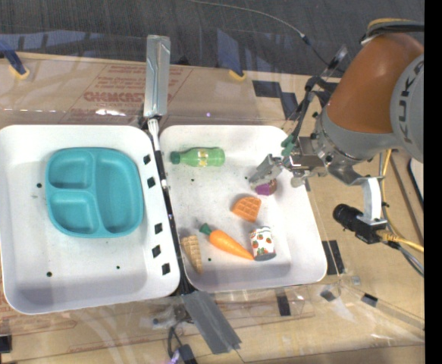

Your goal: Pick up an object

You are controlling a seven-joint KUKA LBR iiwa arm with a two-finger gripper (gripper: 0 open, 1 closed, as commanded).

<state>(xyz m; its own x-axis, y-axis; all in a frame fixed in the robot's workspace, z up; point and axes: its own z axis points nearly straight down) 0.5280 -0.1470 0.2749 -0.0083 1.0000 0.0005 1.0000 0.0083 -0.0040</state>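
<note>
in the right bin [304,226], at about two o'clock from its centre, a small purple object [265,189] sits just under the gripper [264,173], and that looks like the target. the grey fingertips sit low over it, but whether they are spread or closed i cannot tell, and nothing shows between them. around it: an orange waffle-like piece [246,207] at seven o'clock from the purple piece, a green bottle [198,157] off at nine to ten o'clock, a carrot [230,243], a corn cob [192,252] and a small white strawberry-print cup [262,243] down at six. the left bin [16,279] holds a teal divided plate [94,190]. risk here: the purple piece is small and may squirt sideways or get pushed toward the waffle if the fingers land off-centre. red writing on the clear sheet behind the bins is too blurred to read.
</note>
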